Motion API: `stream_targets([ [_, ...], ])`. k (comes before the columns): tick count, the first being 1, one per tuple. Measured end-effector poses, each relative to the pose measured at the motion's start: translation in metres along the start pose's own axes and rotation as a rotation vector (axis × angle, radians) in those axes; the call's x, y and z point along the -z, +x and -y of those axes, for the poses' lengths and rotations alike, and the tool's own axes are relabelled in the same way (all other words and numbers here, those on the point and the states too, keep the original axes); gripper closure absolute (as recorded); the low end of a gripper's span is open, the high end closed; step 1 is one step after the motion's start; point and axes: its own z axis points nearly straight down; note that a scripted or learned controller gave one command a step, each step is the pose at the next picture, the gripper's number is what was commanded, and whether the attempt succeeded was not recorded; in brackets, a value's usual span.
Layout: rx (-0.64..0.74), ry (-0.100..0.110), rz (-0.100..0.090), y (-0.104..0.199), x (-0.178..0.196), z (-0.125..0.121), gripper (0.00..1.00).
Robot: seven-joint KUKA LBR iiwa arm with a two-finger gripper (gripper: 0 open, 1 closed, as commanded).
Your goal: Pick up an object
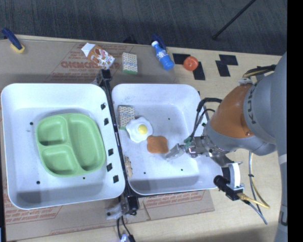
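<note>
In the right bin (192, 178), the pincer (174, 152) sits low just right of the brown bun (157, 144); how far it is open cannot be told. Beyond the bun lies the fried egg (140, 130), then a patterned packet (125, 116).

We can see red printed letters on the brown cardboard sheet (65, 67) that lies under the two bins, above the left bin (10, 135), but they are blurred and we cannot read the word with certainty. More red print stands on the cardboard below the bins, also too small to read. The small packets (97, 56) carry no text we can read.
</note>
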Motion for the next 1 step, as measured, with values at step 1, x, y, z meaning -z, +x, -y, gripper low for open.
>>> stream_targets([
  [1,0.001,-0.007,0.001,0.0234,0.045,-0.1204,0.0],
])
